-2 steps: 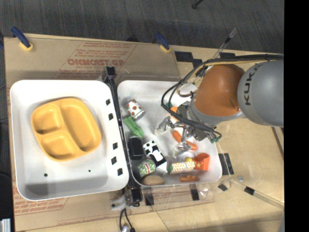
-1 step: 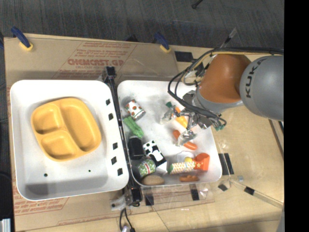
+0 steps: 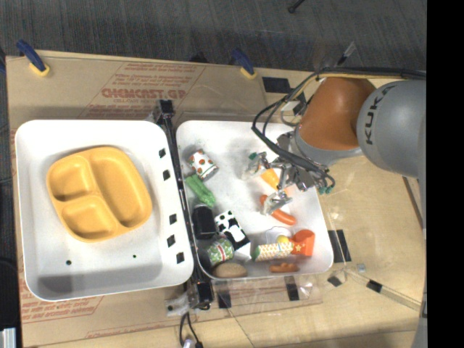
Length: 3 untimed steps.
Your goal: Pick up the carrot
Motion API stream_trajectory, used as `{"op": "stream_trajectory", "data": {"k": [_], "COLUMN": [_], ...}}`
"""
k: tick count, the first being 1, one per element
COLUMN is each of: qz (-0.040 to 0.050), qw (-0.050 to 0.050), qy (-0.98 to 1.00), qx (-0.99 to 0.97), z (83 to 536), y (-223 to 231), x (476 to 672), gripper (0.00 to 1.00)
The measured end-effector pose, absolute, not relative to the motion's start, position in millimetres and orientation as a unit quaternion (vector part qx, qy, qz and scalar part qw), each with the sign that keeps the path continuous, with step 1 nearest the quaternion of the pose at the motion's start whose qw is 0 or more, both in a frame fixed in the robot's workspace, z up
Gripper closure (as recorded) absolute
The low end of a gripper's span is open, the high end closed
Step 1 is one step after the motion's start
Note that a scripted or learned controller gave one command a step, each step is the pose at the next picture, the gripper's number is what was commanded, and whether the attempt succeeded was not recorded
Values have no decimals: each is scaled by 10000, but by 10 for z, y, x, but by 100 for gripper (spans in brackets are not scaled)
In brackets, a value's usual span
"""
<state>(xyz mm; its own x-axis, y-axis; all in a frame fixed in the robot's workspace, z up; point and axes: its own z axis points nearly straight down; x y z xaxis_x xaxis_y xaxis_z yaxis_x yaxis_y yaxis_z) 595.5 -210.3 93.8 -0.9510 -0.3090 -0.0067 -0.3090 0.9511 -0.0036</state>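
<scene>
At the left of the frame you see a yellow divided tray [image 3: 98,191] lying in the left bin [image 3: 36,267]. The right bin [image 3: 232,140] holds a green pepper [image 3: 199,191], a small can [image 3: 202,164] and a black-and-white cow toy [image 3: 233,230]. Right of centre, the gripper [image 3: 281,187] hangs just above the carrot [image 3: 280,215]; you cannot tell whether its fingers are apart.

The grey arm [image 3: 395,125] reaches in from the right; its orange-banded wrist tips down-left; the gripper [image 3: 279,191] hangs low.
</scene>
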Motion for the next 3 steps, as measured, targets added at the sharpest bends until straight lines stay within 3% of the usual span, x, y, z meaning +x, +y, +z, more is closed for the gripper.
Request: {"op": "stream_trajectory", "data": {"k": [1,2,3], "qz": [-26,-9,-8], "qw": [75,30,22], "qy": [9873,9818,9819], "qx": [-1589,-1897,-1893], "z": [1055,1090,1084], "y": [-2092,-2093,-2096], "x": [5979,6592,6586], "gripper": [100,100,0]}}
